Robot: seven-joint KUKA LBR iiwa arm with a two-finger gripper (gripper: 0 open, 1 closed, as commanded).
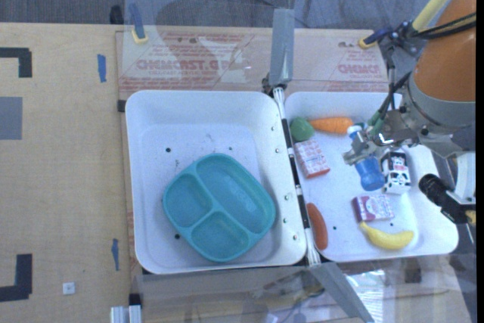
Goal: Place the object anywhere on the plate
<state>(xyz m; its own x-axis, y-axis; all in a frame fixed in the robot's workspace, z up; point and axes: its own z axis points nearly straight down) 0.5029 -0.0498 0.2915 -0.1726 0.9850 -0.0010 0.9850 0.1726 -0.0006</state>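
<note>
A teal divided plate [219,206] lies in the left bin [151,125], toward its front. My gripper [368,145] hangs over the right bin [439,238], right above a blue bottle [370,174] with a white cap. I cannot tell from this view whether it touches the bottle. The grey arm with its orange band comes in from the upper right.
The right bin also holds a green item [302,128], an orange carrot [333,124], a red-and-white carton [311,159], a cow-patterned carton [397,172], a maroon carton [373,208], a banana [389,237] and a red sausage [318,226]. A ridge between the bins [291,170] separates them.
</note>
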